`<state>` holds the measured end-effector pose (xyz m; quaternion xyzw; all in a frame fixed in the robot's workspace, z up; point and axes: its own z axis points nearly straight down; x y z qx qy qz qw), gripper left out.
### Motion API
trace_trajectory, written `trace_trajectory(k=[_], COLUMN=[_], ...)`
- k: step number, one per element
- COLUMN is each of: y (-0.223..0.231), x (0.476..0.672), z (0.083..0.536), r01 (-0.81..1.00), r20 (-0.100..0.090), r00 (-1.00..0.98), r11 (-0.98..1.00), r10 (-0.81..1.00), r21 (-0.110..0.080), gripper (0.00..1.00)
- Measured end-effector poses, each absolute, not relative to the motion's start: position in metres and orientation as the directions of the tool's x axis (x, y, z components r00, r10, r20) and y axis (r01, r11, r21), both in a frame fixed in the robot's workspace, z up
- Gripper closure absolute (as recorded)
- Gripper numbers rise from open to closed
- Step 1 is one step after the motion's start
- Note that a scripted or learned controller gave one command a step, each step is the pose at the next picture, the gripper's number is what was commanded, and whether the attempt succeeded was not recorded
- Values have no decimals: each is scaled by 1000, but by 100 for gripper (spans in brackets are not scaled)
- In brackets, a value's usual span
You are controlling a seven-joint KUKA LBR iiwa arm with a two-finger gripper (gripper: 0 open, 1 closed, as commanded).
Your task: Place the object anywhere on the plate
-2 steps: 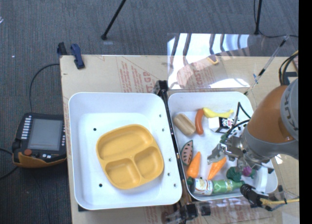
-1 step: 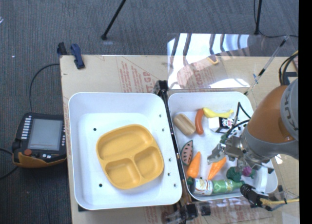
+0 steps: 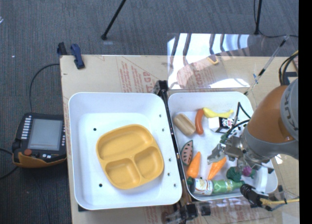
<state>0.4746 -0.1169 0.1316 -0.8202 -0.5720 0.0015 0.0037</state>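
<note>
The yellow plate (image 3: 129,162) lies in the left bin (image 3: 83,115) with bare white floor on all sides. In the crowded right bin (image 3: 246,100), the gripper (image 3: 218,155) hangs over 2 carrots (image 3: 194,165); the arm hides its state.

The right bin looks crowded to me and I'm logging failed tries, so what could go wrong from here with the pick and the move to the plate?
1. The gripper is low over a tight cluster: two carrots, a watermelon slice and a bottle lie close together, so it may nudge or catch the wrong item.
2. The yellow plate sits in the left bin, so a weak grasp could drop the object while crossing the divider between bins.
</note>
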Motion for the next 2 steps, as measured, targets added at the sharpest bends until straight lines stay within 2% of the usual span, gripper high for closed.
trace_trajectory(k=[2], y=[-117], x=[475], z=[132], r01=[938], r20=[2], r00=[346], r11=[-346], r10=[938], r21=[-8], gripper=[0])
